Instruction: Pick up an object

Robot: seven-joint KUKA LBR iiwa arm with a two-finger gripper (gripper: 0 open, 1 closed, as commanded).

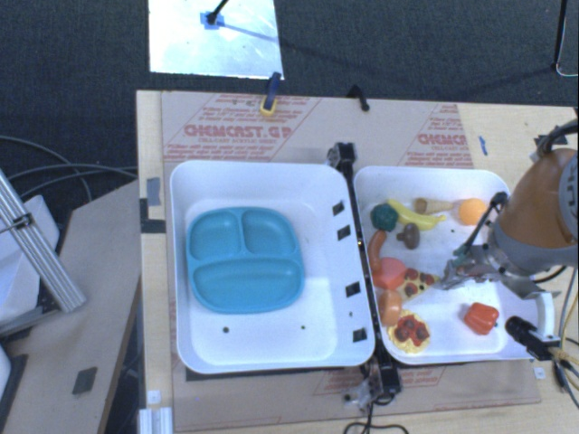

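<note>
The right bin holds several toy foods: a yellow banana, a green piece, an orange ball, a brown piece, a pink-red piece, a pizza slice, an orange carrot-like piece and a red pepper. My gripper hangs low over the middle of this bin, just right of the small pizza piece. Nothing shows clearly between its fingers.
The left bin holds a blue divided plate. A black divider runs between the two bins. The arm's orange band fills the right bin's right side. A reflective sheet lies beyond the bench.
</note>
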